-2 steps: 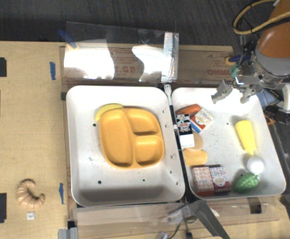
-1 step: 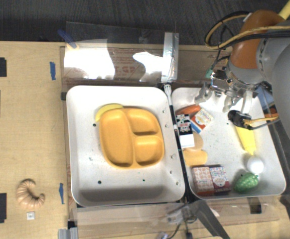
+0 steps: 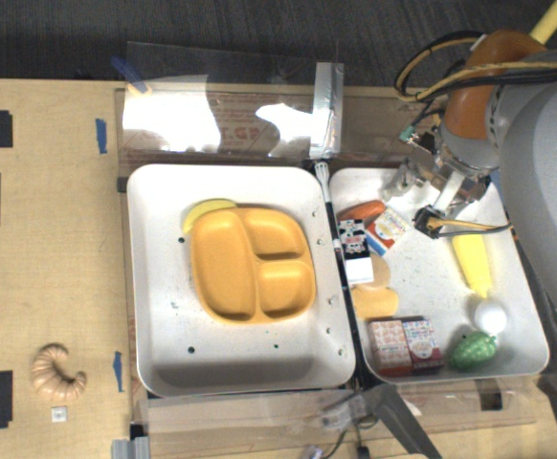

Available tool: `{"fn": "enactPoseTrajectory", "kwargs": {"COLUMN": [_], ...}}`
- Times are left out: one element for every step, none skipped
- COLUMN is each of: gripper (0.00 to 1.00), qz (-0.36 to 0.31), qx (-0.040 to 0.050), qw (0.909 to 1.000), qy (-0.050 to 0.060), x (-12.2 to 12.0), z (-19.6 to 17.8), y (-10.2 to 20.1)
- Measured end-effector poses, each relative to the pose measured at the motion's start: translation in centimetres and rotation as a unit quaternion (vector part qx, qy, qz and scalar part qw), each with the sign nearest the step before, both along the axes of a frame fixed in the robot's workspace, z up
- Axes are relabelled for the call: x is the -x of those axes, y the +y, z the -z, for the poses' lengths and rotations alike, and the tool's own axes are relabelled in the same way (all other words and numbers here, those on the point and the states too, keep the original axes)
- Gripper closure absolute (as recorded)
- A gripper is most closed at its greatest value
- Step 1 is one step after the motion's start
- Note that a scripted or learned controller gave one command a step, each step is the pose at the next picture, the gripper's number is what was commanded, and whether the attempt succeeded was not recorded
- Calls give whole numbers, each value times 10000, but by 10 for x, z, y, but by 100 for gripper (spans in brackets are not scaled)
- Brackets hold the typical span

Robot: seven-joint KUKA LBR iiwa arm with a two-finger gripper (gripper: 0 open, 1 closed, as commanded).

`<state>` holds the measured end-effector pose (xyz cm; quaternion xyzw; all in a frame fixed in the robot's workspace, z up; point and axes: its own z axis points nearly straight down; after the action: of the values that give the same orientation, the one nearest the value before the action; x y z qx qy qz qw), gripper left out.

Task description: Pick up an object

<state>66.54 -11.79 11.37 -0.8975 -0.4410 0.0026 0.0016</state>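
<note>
My gripper (image 3: pixel 417 199) hangs over the far part of the right bin (image 3: pixel 527 352), below the orange-banded wrist (image 3: pixel 470 113). Just beneath and to its left lie a small white packet with red and blue print (image 3: pixel 389 228) and an orange-red item (image 3: pixel 363 208). Nothing shows as held in the gripper. Also in this bin are a black-and-white carton (image 3: pixel 352 237), a tan piece (image 3: pixel 374 301), a yellow block (image 3: pixel 473 261), a white ball (image 3: pixel 490 316), a green object (image 3: pixel 474 349) and a red-and-white box (image 3: pixel 406 342).
The left bin (image 3: pixel 154 285) holds an orange divided plate (image 3: pixel 253 261) with a yellow piece (image 3: pixel 207 210) peeking out behind it. A tan curled toy (image 3: pixel 58 371) lies on the bench at the near left. Cables (image 3: pixel 432 60) loop above the wrist.
</note>
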Motion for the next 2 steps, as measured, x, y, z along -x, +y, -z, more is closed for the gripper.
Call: {"fn": "enactPoseTrajectory", "kwargs": {"gripper": [0, 0], "qz": [2003, 3446], "qx": [-9, -45], "qw": [9796, 9386], "qy": [-172, -154], "x": [48, 59], "z": [16, 16], "y": [16, 11]}}
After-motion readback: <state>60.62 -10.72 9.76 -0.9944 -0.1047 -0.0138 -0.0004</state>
